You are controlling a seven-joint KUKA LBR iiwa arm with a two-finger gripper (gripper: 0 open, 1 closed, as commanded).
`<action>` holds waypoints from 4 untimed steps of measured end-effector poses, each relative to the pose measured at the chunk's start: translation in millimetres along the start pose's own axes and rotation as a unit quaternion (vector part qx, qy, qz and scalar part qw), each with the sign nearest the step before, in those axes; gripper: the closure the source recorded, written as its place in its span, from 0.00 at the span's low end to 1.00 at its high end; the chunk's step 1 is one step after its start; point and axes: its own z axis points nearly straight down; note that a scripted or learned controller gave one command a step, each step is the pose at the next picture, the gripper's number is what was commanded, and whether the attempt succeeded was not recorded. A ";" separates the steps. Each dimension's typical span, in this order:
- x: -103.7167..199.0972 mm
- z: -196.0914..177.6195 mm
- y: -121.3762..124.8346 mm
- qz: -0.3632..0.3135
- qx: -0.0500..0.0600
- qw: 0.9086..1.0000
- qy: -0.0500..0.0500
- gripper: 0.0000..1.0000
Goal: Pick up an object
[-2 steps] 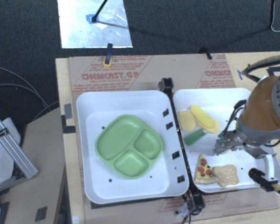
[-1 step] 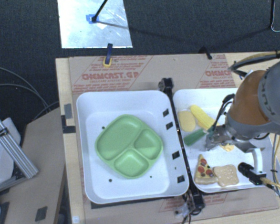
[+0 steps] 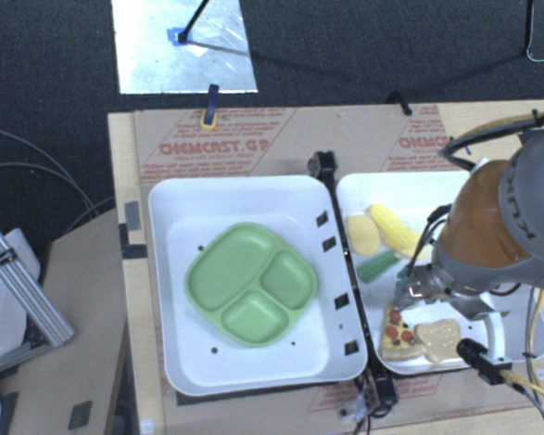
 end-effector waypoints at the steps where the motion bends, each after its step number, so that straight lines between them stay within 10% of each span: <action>1: 4.6 -15.1 -9.6 0.000 0.001 1.000 0.001 1.00; 2: 4.3 -25.2 -8.1 -0.001 0.000 1.000 0.001 1.00; 3: 4.4 -24.9 -8.3 -0.001 0.000 1.000 0.001 0.00; 4: 4.4 -35.6 -6.9 -0.002 -0.002 1.000 0.001 1.00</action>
